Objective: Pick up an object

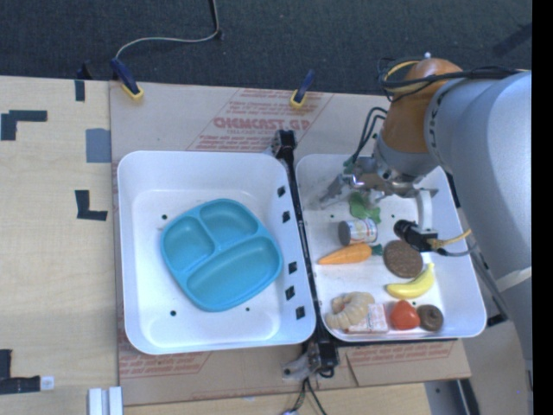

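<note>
Worktop (52, 232): pale wood, two white bins side by side. Left bin (138, 232) held a blue divided plate (222, 253). Right bin (458, 305) held a carrot (346, 255), can (359, 232), banana (411, 285), tomato (403, 316), cookie (403, 258). Hand (352, 187) hung above the bin's upper part, near a green item (363, 206); its grip could not be told.

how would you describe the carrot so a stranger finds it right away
Look in the right-hand white bin, the one crowded with toy food, not the one holding the blue plate. Near its left wall lies the carrot, below a small can: the only long orange tapered piece.
</note>
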Controlling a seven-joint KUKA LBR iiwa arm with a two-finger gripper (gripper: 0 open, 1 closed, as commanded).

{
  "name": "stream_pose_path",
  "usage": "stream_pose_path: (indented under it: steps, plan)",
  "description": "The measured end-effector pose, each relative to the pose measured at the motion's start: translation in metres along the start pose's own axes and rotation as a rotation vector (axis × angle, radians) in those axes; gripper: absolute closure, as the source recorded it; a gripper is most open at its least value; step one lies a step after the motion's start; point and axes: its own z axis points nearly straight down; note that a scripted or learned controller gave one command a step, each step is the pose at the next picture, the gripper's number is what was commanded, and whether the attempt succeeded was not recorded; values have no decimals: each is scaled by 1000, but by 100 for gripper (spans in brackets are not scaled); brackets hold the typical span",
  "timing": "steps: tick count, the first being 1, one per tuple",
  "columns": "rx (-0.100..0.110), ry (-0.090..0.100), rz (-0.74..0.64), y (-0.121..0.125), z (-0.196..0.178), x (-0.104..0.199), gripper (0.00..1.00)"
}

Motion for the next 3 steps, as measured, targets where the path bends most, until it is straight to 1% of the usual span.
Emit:
stream_pose_path:
  steps: [1, 2, 3]
  plan:
    - [-3, 1, 0, 22, 1, -23, 0]
    - [-5, 0, -1, 10, 0, -29, 0]
    - [-5, 0, 0, -42, 0, -41, 0]
